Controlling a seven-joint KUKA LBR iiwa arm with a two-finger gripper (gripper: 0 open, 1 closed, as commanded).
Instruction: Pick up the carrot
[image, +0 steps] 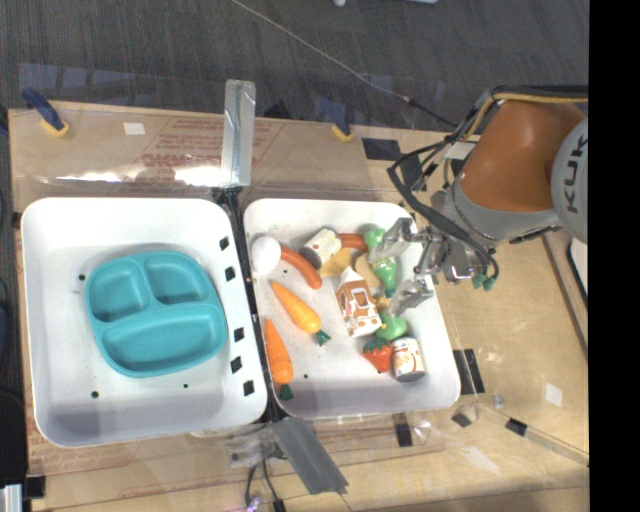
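An orange carrot (297, 308) with a green stem end lies slanted in the middle of the right bin (330, 400). A second orange carrot-like piece (277, 352) rests along that bin's left wall. My gripper (406, 265) hangs over the right side of the same bin, well to the right of the carrot. Its fingers (400, 236) stand open above a cluster of toy foods, and I see nothing held between them. The arm's orange band (510, 150) is at the upper right.
The right bin also holds a white egg (265, 253), a red sausage (301, 266), a small carton (358, 305), a can (407, 358) and green and yellow pieces. A teal divided plate (155, 310) sits in the left bin (50, 400).
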